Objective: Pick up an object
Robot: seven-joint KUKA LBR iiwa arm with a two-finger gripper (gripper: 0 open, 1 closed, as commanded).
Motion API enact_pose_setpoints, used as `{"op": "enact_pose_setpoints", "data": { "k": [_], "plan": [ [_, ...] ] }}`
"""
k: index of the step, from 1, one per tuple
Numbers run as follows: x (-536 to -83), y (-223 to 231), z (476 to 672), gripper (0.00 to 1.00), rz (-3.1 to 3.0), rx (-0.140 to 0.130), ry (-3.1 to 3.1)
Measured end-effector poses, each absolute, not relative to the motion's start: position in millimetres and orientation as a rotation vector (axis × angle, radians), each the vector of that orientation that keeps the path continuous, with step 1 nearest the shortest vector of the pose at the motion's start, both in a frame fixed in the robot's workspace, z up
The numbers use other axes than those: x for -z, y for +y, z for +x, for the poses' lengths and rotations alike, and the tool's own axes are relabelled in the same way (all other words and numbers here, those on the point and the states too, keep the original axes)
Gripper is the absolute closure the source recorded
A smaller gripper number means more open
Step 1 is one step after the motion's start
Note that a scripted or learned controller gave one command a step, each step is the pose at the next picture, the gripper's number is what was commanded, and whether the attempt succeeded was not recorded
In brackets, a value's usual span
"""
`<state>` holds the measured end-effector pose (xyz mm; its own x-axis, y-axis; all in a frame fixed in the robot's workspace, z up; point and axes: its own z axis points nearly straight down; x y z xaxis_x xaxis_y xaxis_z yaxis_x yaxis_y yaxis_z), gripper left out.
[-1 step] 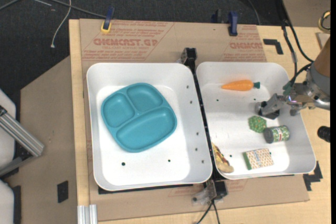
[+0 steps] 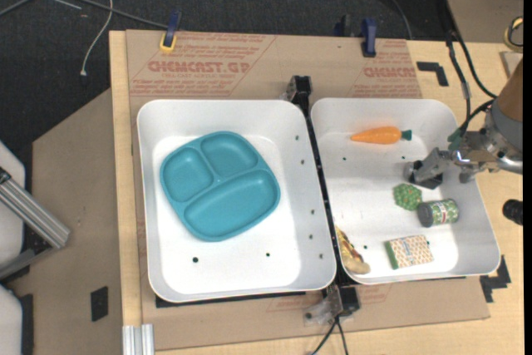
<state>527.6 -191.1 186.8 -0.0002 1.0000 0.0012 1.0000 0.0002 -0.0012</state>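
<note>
The right bin holds several objects. An orange carrot lies near its far wall. A small green leafy piece sits mid-right, with a small can with a green label on its side just beside it. A patterned flat packet lies near the front wall, and a yellow-brown banana-like piece rests in the front left corner. My gripper hangs low over the right side of this bin, just above the green piece, with nothing seen held.
The left bin contains a teal divided plate. A black clamp sits at the far end of the gap between the bins. Both bins rest on a cardboard sheet.
</note>
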Motion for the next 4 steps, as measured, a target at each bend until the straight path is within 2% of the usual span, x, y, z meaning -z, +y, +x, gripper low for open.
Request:
{"op": "enact_pose_setpoints", "data": {
  "k": [2,3,4],
  "plan": [
    [-82.7,-186.9,527.9,0.0,-2.218,-0.002,-2.218],
    [-96.5,-187.4,529.2,1.0,-2.221,0.003,-2.221],
    [-156.7,-193.6,524.7,1.0,-2.225,0.003,-2.224]
  ]
}}
